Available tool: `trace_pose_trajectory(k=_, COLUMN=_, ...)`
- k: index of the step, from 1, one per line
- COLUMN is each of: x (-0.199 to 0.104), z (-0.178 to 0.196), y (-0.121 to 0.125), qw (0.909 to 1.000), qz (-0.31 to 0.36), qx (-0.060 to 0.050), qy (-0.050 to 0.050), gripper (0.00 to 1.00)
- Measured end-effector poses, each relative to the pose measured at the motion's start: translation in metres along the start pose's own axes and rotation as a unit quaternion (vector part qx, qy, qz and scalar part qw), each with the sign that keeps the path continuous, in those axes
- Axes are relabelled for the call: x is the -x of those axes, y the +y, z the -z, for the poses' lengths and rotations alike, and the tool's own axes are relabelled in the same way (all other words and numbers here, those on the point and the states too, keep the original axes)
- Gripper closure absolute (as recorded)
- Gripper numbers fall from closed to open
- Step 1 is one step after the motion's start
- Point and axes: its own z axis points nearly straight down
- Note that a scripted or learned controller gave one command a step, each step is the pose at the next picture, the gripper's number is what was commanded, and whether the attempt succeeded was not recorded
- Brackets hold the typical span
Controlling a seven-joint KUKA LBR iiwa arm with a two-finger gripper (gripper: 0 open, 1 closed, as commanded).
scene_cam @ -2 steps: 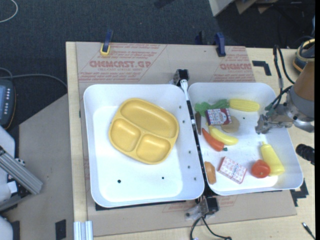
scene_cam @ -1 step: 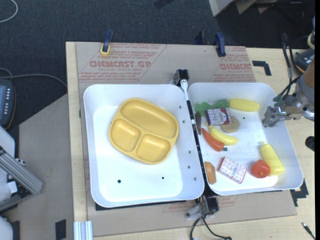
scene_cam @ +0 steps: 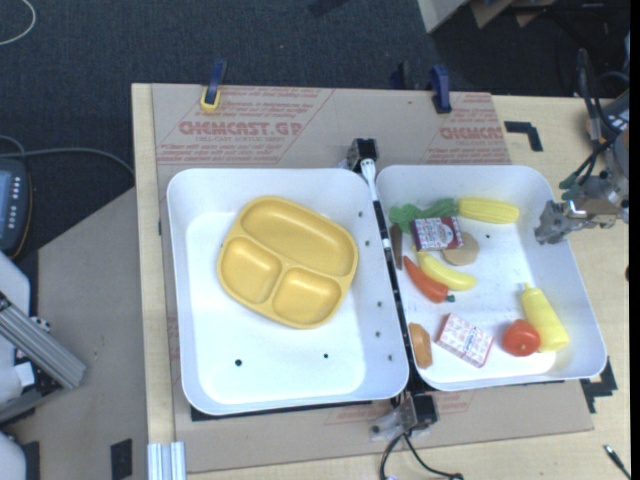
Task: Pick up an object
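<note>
The right bin holds several toy foods: a corn cob, a green leafy piece, a red-and-white packet, a banana, a red pepper, a yellow bottle, a tomato, a pink checked box and a small sausage. My gripper hangs over the bin's right rim, to the right of the corn cob and apart from all the items.
The left bin carries a yellow divided plate. A black divider clamp sits between the bins at the back. Blue and yellow clamps hold the cardboard base. Bare bin floor lies around.
</note>
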Motion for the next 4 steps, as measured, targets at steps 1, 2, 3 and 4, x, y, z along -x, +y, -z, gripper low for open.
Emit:
trace_pose_trajectory(k=1, x=-0.054, z=-0.006, y=0.001, qw=1.0, qz=0.002, qx=-0.003, qy=0.002, gripper=1.0)
trace_pose_trajectory(k=2, x=-0.102, z=0.004, y=0.016, qw=1.0, qz=0.002, qx=-0.001, qy=0.001, gripper=1.0)
trace_pose_trajectory(k=3, x=-0.153, z=-0.009, y=0.029, qw=1.0, qz=0.002, qx=-0.003, qy=0.002, gripper=1.0)
trace_pose_trajectory(k=4, x=-0.213, z=-0.01, y=0.039, qw=1.0, qz=0.003, qx=-0.001, qy=0.002, gripper=1.0)
